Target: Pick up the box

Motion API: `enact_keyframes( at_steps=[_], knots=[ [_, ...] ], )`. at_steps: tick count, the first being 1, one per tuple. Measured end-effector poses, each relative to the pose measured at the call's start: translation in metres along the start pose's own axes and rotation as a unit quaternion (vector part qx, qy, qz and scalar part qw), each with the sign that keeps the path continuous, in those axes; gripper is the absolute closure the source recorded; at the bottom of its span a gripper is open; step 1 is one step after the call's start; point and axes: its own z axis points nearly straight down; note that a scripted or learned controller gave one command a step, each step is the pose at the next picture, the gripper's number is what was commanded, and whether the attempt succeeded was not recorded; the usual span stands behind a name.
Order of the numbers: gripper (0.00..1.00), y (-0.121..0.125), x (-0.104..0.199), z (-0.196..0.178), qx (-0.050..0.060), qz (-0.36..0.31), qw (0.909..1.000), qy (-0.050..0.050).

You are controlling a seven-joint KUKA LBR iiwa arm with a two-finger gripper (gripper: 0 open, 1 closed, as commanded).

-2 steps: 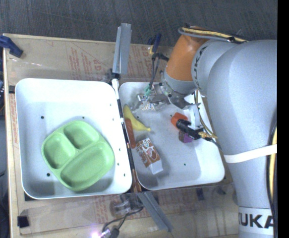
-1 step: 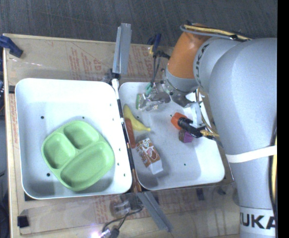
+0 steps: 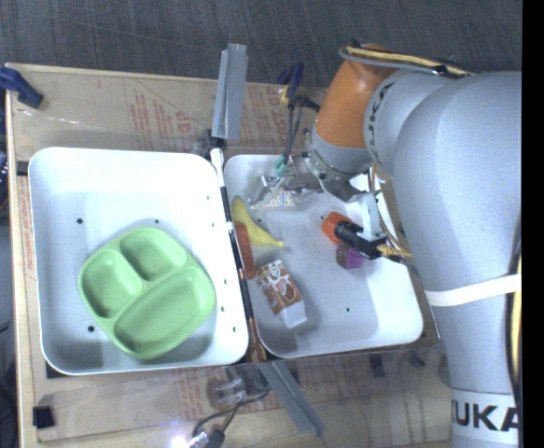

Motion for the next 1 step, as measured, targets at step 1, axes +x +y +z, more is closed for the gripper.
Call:
enact_keyframes(
  at_steps=[1],
  knots=[
    [0.0, 0.0122, 0.0122, 0.0171, -0.004, 0.006, 1.0, -0.005]
  ],
)
